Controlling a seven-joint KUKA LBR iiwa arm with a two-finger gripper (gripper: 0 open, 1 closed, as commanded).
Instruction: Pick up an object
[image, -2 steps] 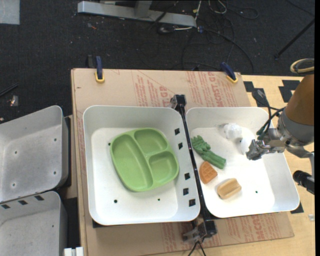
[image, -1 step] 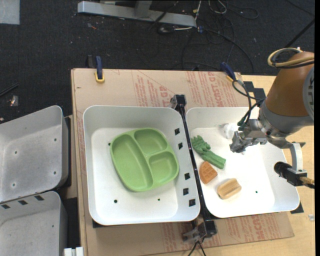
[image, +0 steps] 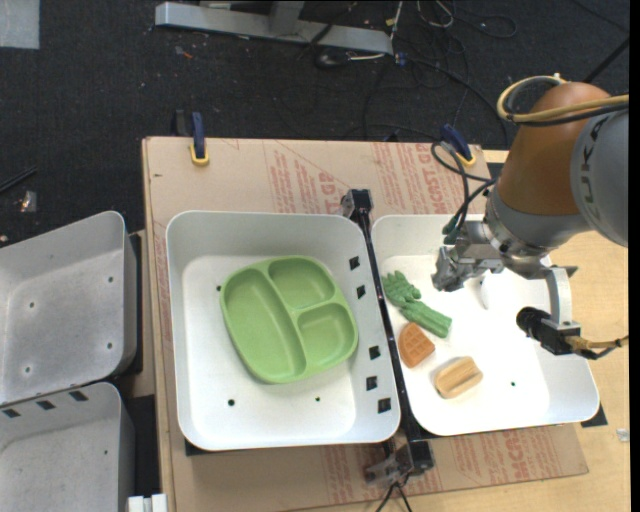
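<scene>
camera view: your gripper (image: 452, 272) hangs over the right bin (image: 570, 400), just right of the green toy (image: 415, 305); whether it's apart or together, you cannot tell. probably lining up above that nearest piece.

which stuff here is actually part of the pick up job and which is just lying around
Part of the job:
- gripper, above the right bin
- green toy, orange piece and tan bread-like piece, all candidates in the right bin

Just lying about:
- green divided plate in the left bin
- cables on the floor
</scene>
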